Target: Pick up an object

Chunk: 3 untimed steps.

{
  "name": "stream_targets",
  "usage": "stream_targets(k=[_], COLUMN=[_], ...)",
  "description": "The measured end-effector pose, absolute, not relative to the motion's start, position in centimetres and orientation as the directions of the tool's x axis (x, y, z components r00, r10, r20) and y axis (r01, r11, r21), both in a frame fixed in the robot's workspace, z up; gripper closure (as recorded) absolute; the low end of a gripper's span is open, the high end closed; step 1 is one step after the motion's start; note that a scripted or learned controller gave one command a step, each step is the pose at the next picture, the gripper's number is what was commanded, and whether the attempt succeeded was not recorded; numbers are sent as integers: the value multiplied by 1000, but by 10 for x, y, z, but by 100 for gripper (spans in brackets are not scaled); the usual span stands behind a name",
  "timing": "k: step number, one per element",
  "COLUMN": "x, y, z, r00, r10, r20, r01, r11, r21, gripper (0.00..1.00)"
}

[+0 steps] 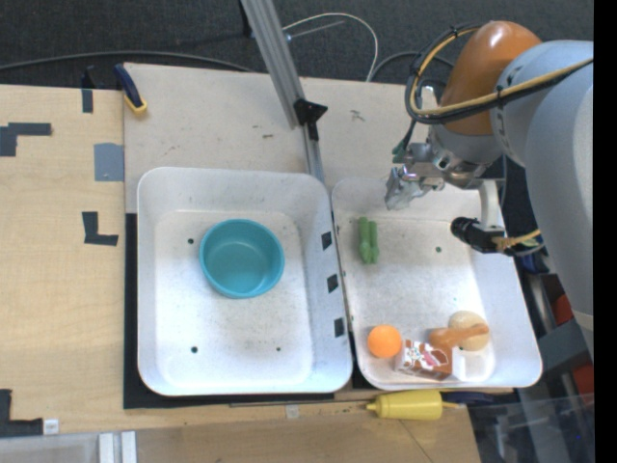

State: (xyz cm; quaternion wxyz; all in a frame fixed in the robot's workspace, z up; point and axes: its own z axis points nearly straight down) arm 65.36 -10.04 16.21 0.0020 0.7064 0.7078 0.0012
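Your gripper (401, 193) is hovering at the right bin's (501, 287) upper edge, its opening impossible to tell, while the green object (367, 240) is lying just lower left, long axis running top-to-bottom.

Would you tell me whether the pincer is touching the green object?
Apart: the camera view shows bare bin floor between the pincer and the green object.

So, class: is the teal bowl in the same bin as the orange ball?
No, the bowl sits in the left bin, the ball in the right bin.
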Motion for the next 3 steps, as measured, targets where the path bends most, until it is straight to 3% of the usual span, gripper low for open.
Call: stream_targets(k=[2,3], x=[647,648], y=[-92,-91], z=[253,271], r00=[-3,-2], r10=[1000,1000], r20=[0,0], r01=[1000,1000], r11=[3,2], r21=[4,1], gripper=[100,100])
